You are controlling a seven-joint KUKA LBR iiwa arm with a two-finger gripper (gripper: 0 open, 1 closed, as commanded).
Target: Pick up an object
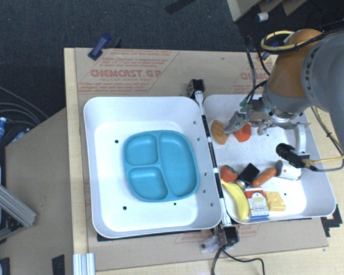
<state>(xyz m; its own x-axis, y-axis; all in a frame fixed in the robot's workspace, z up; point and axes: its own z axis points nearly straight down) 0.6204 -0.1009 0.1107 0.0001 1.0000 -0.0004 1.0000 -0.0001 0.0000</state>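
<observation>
Robot lab, bench (132,67), loose cables (14,99)

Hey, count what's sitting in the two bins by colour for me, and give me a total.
Blue: 1, plate
Yellow: 2, banana, cheese block
Orange or red: 4, tomato, carrot, pepper, carton
Brown: 1, bread
Black: 1, block
Total: 9

My arm (332,67) is smooth grey, with a rounded orange band (289,67) above the wrist and thin black cables (253,79) alongside.
</observation>
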